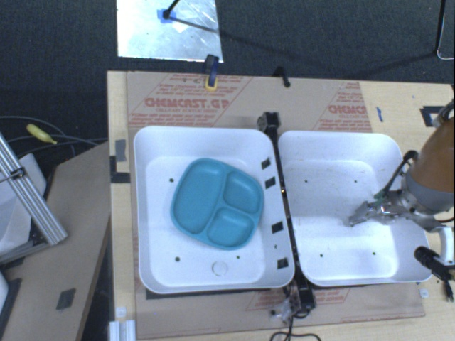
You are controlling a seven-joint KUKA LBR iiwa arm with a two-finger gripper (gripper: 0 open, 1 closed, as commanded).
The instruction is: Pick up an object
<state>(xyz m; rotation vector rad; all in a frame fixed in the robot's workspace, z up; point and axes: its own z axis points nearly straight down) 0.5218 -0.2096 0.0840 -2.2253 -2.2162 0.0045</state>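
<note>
My tool (353, 221) hung low over the right bin (334, 268), its tip reaching leftward toward the middle of that bin's white floor. I could not tell how it was set at the tip; the metal there was too small and blurred. I saw nothing gripped in it. My arm (434, 169) came in over the bin's right rim, so the near and left parts of that floor lay open around the tool.

The blue divided plate (217, 203) sat in the left bin (160, 261), well apart from my tool, with the raised wall between the two bins in the way. The plate lay tilted in plan, roughly central, with white floor showing on every side of it: a wider strip toward the near rim and the left wall, a narrower one toward the dividing wall on its right. Its three compartments faced up.

Both bins rested on a cardboard sheet (185, 98) on the bench (114, 119), whose far edge lay well beyond the bins.
</note>
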